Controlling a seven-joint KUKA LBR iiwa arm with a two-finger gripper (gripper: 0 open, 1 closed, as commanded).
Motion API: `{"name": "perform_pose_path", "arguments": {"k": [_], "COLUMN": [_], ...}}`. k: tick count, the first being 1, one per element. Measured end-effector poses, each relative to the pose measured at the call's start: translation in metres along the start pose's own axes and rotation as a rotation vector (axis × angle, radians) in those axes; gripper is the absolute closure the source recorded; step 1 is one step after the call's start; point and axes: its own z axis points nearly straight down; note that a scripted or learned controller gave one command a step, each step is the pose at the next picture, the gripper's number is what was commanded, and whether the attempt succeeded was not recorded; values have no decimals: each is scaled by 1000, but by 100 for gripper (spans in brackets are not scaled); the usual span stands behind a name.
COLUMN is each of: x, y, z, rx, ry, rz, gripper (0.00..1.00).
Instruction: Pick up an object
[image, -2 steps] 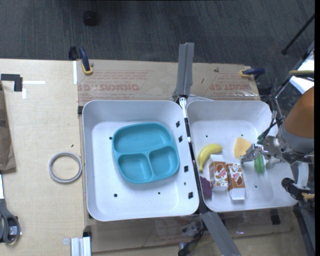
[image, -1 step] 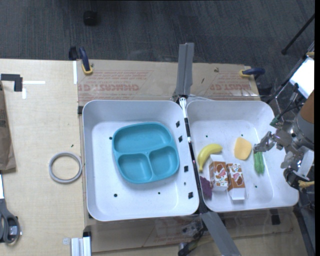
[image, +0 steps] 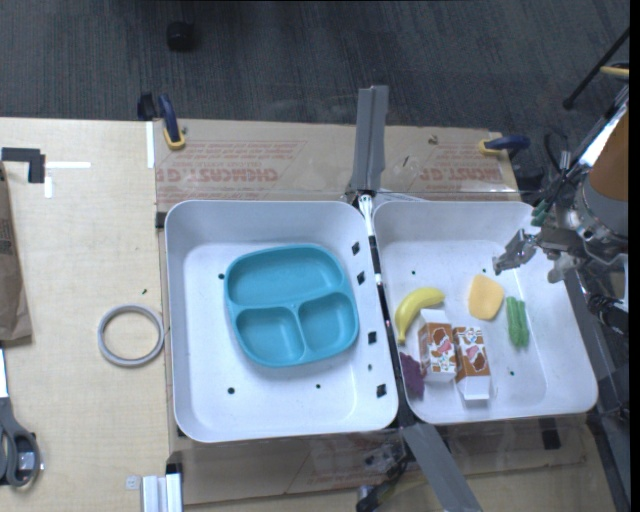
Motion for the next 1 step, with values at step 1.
{"name": "perform_pose_path", "arguments": {"k": [1], "x": [32], "y": [1], "z": [-32], "rx": [1], "ry": [0], "rz": [230], "gripper": [0]}}
